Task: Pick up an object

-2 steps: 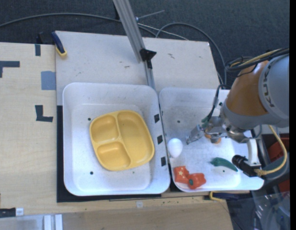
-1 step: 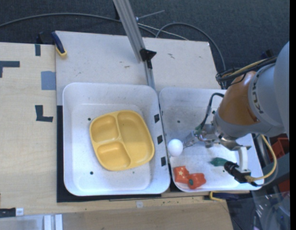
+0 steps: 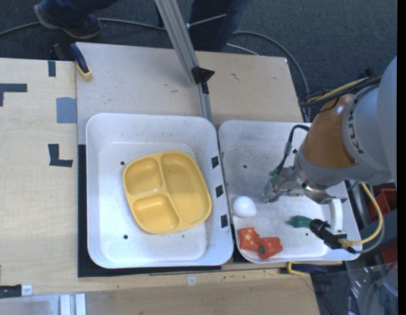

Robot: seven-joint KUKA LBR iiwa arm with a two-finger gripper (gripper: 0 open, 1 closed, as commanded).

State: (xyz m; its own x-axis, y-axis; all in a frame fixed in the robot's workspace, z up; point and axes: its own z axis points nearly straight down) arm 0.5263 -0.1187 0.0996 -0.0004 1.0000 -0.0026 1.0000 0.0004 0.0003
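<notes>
In the camera view we saw two white bins side by side on the surface point(image 3: 144, 90). The left bin point(image 3: 98, 176) held one yellow plate point(image 3: 167, 191) with three compartments. The right bin point(image 3: 255, 143) held three small things: one white ball point(image 3: 244, 207) near its left wall, one red and orange toy point(image 3: 259, 241) at its front edge, and one small green thing point(image 3: 300, 222) further right.

Our gripper point(image 3: 276, 192) was low inside the right bin, just beside the white ball but apart from it. We could not tell how it stood, because it was too small and dark, and we saw nothing held in it.

We judged that we were in the reaching step, with nothing lifted yet. The next move would call for bringing the gripper over one thing, probably the ball as the closest, and then closing on it.
</notes>
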